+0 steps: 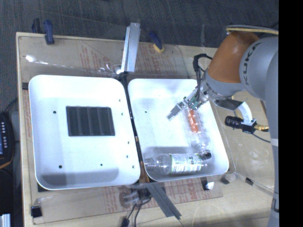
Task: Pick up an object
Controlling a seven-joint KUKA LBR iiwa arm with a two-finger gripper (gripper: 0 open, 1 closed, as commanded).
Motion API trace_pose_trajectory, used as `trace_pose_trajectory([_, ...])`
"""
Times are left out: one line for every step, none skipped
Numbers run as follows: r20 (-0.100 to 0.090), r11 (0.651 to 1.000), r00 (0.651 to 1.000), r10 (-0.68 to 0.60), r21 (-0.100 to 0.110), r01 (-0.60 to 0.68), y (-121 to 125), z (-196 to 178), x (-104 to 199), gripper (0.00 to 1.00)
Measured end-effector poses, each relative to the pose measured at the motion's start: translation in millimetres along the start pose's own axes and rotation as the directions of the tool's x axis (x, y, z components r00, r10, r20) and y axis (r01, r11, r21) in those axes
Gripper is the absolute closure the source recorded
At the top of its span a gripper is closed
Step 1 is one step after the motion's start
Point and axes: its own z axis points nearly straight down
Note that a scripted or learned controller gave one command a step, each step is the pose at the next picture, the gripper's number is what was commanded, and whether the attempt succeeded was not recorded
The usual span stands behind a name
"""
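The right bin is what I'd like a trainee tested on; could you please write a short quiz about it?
1. True or false: the left bin holds a bottle.
2. Which thing lies along the near wall of the right bin? A) clear bottle B) dark panel C) blue clamp
3. Fill in: the gripper hangs over the upper end of the bottle with the ____ label.

Key:
1. False; it holds a dark panel.
2. A, the clear bottle.
3. Orange; that bottle lies by the right wall.
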Motion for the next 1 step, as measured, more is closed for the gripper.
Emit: trace_pose_trajectory([-0.003,0.993,0.993,0.118,0.002,-0.118,-14.7,-8.8,5.9,0.0])
